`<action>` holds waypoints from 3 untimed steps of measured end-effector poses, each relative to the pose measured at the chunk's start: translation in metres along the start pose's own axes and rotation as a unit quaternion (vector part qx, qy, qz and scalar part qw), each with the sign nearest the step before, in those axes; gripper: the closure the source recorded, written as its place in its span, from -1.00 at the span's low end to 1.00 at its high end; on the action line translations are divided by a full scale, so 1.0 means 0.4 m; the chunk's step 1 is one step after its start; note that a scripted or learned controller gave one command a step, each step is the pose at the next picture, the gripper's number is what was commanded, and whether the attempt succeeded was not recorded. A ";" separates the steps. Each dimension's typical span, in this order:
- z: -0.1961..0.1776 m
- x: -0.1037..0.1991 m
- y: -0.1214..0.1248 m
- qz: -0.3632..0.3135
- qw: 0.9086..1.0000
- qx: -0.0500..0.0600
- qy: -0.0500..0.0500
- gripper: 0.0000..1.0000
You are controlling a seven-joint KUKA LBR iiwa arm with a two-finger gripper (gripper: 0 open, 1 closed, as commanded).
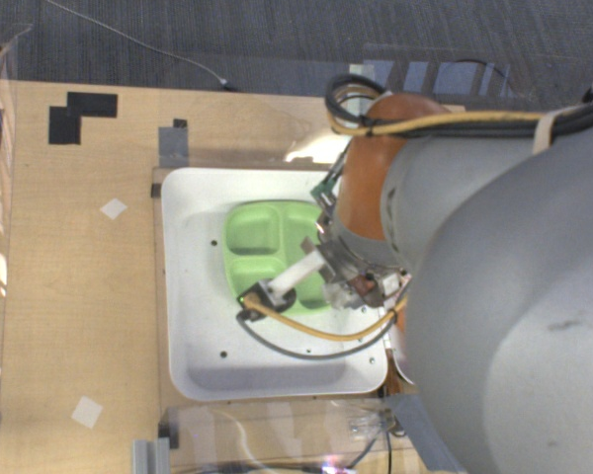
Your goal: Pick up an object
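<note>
On my screen the only object I can find is a light green tray [254, 233], and it lies on the floor of the white bin [193, 299], in the middle of the bin and a little toward its far side. It is made of smooth plastic with rounded corners, and low ridges divide it into compartments: I see two side by side at the far end and one more at the near end. It seems to lie flat. Its right side and its near right corner are covered by the wrist, so I cannot say how many compartments it has in total. The grey arm [504, 304] with its orange band [368, 181] comes in from the right and covers the right part of the view, including the right edge of the bin. The gripper [352, 282] is low over the right side of the tray, but it is mostly under the wrist, so I cannot tell if it is released or clenched, or if it touches the tray. The wooden bench [69, 265] around the bin carries a black angular mark [79, 117] near its far left corner
</note>
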State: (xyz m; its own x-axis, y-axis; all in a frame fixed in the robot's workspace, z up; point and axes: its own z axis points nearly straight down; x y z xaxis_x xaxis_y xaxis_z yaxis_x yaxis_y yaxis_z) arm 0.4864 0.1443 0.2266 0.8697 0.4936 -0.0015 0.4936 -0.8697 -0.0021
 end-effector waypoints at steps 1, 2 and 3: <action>0.078 0.027 -0.046 0.148 0.989 0.000 0.001 1.00; 0.050 0.031 -0.044 0.148 0.989 0.001 0.003 1.00; 0.322 -0.017 0.028 -0.010 1.000 0.000 -0.002 1.00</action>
State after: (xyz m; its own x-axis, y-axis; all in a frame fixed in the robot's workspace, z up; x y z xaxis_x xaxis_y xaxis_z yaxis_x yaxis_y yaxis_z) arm 0.4857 0.1313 0.0980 0.8601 0.5102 -0.0048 0.5102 -0.8601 -0.0016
